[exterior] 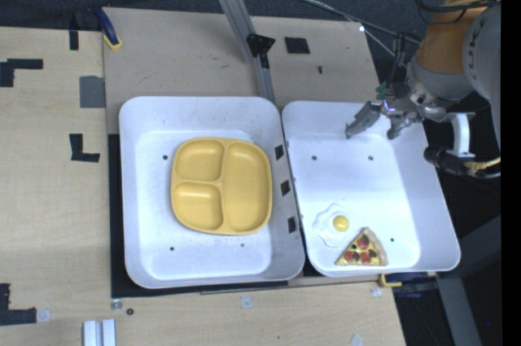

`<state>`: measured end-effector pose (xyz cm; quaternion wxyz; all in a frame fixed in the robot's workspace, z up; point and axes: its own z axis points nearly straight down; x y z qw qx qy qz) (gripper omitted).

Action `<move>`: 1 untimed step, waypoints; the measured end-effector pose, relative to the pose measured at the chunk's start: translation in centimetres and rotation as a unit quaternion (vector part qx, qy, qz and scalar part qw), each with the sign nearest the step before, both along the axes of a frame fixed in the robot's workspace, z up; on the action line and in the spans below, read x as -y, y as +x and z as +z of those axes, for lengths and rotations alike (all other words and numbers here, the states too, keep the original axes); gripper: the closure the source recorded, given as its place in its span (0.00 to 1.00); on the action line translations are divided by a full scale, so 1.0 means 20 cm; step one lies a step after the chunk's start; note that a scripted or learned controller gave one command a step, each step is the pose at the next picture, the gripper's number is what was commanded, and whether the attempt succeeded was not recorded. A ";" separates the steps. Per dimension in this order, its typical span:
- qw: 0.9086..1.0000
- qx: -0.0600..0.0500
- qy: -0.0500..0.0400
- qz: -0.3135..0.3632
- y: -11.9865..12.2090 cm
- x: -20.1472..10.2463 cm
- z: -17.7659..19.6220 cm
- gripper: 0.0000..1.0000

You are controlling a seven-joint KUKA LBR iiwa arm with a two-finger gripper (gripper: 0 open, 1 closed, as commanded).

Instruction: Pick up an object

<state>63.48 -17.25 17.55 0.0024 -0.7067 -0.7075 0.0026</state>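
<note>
A toy fried egg and a toy pizza slice lie side by side at the near end of the right bin. My gripper hangs over that bin's far edge, well away from both toys. Its two fingers are spread apart and open, with nothing between them. The grey arm with its orange band comes in from the upper right.
The left bin holds a yellow three-compartment plate. A slanted metal pole crosses the bench behind the bins. Cables run across the dark floor at the top. A blue and yellow clip sits at the bench's far left corner.
</note>
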 end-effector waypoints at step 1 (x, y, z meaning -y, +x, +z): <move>1.000 0.001 0.000 0.000 0.02 0.03 -0.30 0.00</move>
